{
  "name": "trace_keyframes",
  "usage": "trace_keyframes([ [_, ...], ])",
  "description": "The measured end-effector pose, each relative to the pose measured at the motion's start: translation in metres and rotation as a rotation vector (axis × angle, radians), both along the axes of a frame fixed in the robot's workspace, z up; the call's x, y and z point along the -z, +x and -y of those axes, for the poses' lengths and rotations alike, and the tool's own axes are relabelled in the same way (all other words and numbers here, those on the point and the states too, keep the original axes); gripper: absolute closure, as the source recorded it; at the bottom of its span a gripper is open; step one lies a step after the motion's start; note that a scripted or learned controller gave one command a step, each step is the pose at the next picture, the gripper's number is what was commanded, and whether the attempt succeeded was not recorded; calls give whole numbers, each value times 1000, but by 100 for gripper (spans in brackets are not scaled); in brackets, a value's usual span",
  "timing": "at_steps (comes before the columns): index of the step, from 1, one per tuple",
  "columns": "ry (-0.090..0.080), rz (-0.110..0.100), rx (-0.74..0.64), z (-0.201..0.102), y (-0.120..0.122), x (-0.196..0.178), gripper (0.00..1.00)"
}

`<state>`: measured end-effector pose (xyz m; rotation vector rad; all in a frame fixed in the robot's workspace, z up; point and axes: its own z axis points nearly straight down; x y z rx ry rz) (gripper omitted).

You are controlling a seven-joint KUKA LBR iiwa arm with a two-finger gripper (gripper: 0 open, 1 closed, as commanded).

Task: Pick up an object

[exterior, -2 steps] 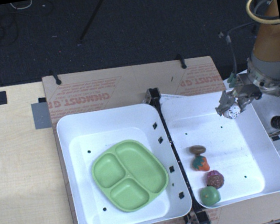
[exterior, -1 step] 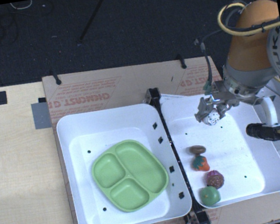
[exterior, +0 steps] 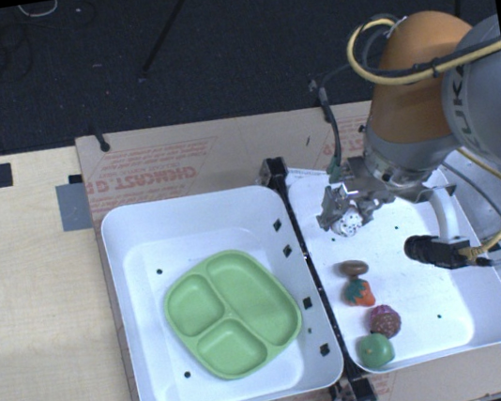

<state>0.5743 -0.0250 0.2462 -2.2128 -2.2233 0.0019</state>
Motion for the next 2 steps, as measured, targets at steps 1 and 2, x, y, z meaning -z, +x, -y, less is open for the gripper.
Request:
trace_keyframes([
  [1,-1,-1,1,-49,-3,17,100],
  [2,-1,1,-1,-108,3,12,100],
])
